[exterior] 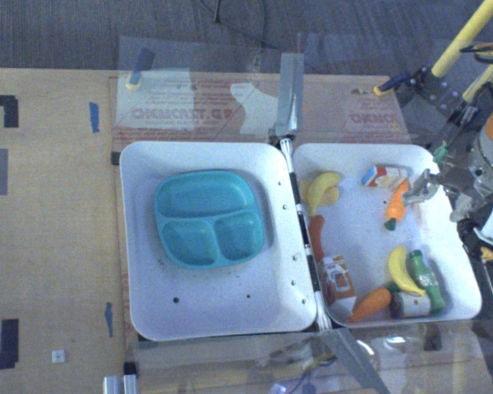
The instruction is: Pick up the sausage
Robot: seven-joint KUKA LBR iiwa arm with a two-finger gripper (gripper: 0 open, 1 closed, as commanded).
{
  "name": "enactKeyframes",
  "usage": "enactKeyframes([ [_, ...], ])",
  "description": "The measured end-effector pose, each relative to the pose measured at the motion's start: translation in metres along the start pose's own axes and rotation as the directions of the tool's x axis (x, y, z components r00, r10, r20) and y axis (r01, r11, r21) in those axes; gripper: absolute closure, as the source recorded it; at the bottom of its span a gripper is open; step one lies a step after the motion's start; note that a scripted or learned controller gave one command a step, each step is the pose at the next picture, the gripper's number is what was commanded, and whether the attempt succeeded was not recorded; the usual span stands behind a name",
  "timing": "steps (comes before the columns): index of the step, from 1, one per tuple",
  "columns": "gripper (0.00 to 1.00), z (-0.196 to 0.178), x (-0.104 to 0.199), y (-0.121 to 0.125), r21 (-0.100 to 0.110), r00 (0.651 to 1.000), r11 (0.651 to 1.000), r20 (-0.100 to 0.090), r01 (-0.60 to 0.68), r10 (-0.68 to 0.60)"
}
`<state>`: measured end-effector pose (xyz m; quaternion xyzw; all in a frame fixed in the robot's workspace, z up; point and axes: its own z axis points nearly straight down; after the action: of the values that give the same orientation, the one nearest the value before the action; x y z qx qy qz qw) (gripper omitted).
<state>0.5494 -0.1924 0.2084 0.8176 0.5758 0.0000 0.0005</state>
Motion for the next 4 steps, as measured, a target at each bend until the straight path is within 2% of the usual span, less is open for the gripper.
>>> enactKeyframes([
  [1, 1.0, -0.01, 0.0, 0.001, -0.002, 1.0, 1.0, 0.001, 0.001, -0.001],
  [2, 0.0, -0.01, 0.0, 0.001, -0.002, 1.0, 1.0, 0.001, 0.001, -0.001],
  [3, 0.0, 0.121, 0.01, -0.076, -0.004, 0.989, 0.989, -0.005, -0.147, 0.147],
  [4, 0.0, 0.121, 0.049, -0.048, -0.006, 0.925, 0.924, -0.001, -0.381, 0.381],
])
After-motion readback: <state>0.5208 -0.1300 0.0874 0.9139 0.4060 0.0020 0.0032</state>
